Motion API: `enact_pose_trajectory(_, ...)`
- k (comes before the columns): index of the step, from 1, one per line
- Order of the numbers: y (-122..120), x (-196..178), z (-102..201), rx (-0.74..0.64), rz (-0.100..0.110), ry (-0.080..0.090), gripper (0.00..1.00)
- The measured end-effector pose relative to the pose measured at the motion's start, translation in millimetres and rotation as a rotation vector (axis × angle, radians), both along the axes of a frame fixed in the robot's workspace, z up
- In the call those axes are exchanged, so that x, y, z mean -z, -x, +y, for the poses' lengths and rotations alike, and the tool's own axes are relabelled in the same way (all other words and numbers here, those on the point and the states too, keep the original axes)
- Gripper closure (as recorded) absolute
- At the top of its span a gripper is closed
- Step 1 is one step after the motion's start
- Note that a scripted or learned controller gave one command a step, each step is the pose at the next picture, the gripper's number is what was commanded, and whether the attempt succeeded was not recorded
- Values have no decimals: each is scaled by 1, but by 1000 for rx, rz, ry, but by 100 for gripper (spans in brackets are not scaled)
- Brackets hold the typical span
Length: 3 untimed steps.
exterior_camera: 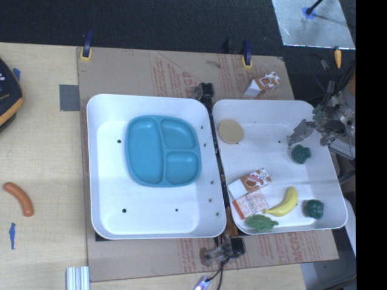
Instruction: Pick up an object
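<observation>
The metal claw (309, 133), spread open, hangs above a knobbly green broccoli (300, 154).

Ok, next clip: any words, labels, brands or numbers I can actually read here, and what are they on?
None can be read.
Cardboard sheet: faint red printing, too blurred to read.
Small carton in the right bin: red and white print, too small.
Flat red-and-white packet beside it: too small.
Carton lying outside the bins: blurred.
Dark device at the left edge: nothing legible.
</observation>
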State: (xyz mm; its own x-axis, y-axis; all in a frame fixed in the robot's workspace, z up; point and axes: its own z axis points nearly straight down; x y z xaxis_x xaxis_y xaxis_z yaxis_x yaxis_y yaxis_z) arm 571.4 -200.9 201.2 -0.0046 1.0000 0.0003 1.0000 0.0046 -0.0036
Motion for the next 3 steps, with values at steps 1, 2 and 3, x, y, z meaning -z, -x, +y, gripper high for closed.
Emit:
enact_pose_trajectory(1, 8, 20, 60, -2, 1, 1, 0)
enact_pose_trajectory(2, 32, 110, 100, -1, 2, 1, 0)
enact_pose_trajectory(3, 42, 110, 106, 1, 1, 0, 0)
